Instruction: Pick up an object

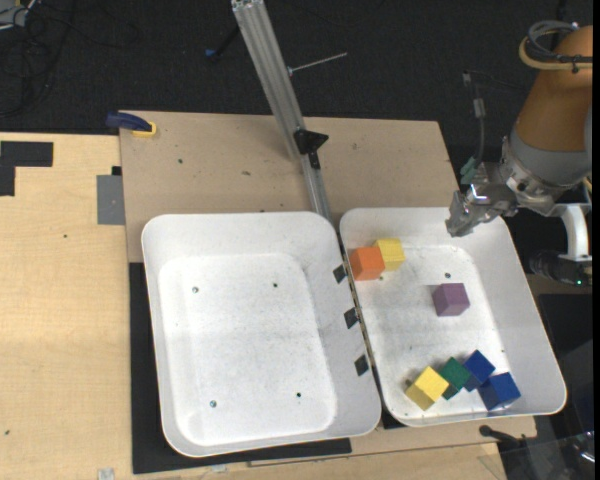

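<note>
- We judge the task not yet begun in effect: no object is lifted, and every block we can see lies on the floor of the right bin (540,353).
- Candidate objects: an orange block (366,262) touching a yellow block (390,253) near the bin's left wall; a purple block (450,298) alone at mid-bin; a cluster at the near edge made up of a second yellow block (427,386), a green block (455,377) and two blue blocks (490,380).
- The left bin (170,238) holds none of them.
- The gripper (461,218) hangs over the right bin's far rim, well apart from all blocks, the arm reaching in from the right.
- We cannot tell whether its fingers are spread or pressed together; nothing shows between them.
- Remaining: choose a block, descend, grasp, lift.
</note>
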`<state>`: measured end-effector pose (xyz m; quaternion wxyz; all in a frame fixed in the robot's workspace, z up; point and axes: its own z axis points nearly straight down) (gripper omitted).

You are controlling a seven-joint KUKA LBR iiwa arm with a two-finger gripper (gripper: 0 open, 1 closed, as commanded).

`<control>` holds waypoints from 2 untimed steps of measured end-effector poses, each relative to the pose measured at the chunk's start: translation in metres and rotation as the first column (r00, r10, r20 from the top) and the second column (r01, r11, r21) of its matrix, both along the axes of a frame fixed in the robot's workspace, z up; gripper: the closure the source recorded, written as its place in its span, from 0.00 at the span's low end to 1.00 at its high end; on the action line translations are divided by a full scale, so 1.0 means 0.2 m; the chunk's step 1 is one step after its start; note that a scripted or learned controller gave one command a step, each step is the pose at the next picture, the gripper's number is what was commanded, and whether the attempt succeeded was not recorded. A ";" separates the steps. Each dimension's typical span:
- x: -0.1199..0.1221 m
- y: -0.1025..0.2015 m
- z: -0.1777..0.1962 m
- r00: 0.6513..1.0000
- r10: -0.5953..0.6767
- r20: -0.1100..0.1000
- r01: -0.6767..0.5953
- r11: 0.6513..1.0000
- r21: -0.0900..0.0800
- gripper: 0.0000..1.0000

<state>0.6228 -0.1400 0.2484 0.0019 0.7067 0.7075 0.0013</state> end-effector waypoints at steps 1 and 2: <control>-0.12 0.24 0.00 1.000 0.003 -0.008 -0.002 1.000 0.003 1.00; -0.17 0.48 -0.07 1.000 0.002 -0.010 -0.002 1.000 0.003 1.00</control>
